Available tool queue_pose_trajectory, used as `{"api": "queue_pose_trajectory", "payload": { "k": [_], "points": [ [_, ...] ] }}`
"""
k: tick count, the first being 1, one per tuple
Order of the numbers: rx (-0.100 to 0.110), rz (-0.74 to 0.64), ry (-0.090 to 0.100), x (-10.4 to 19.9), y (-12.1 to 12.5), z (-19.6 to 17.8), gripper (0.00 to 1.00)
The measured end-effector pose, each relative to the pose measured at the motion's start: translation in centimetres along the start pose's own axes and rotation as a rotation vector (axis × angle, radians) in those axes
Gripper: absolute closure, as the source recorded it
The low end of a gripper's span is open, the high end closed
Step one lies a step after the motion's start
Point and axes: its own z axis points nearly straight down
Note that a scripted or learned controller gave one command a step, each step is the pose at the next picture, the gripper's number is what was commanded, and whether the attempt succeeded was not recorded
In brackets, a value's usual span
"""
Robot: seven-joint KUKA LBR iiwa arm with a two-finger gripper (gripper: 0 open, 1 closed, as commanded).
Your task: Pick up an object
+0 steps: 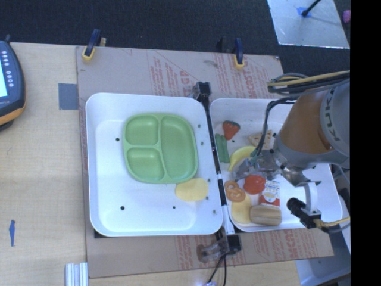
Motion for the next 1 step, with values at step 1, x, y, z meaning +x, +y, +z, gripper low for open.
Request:
{"api": "queue_pose_trajectory", "payload": {
  "k": [1],
  "points": [
    [-0.001,-0.002,0.000,-0.13,0.23,-1.21,1.00]
  ]
}}
